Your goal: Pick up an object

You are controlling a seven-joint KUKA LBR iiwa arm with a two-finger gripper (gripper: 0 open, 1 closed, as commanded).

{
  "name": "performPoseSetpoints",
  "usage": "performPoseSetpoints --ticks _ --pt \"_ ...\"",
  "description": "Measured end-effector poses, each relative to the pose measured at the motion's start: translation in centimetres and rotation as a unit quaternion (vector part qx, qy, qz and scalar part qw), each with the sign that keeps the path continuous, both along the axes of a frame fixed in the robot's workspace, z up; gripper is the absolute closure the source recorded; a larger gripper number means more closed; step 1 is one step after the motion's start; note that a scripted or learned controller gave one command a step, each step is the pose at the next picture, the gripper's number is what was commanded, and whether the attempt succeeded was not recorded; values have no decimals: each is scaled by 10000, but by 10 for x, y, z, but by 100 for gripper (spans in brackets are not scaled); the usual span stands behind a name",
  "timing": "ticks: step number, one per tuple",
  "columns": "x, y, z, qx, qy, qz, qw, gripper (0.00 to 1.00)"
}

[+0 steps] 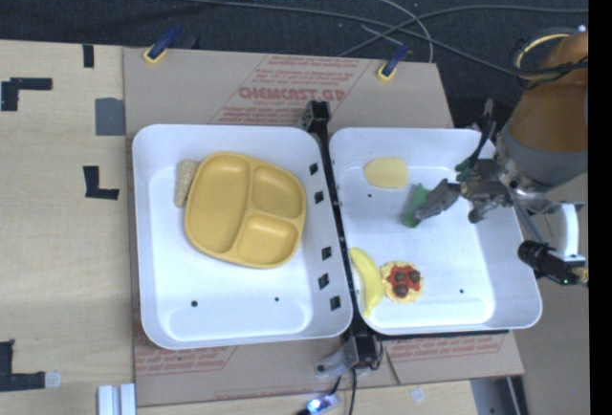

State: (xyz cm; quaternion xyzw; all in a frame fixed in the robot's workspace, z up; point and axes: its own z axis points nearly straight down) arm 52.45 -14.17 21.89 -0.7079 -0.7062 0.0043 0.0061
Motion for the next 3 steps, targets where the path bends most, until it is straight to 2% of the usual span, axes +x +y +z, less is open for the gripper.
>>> performPoseSetpoints --ticks 1,2,3 --pt "3 0 7 -10 -63 20 10000 0" --pt "1 -7 -54 -10 -42 11 10000 0" --pt "4 3 -109 -8 -39 19 10000 0"
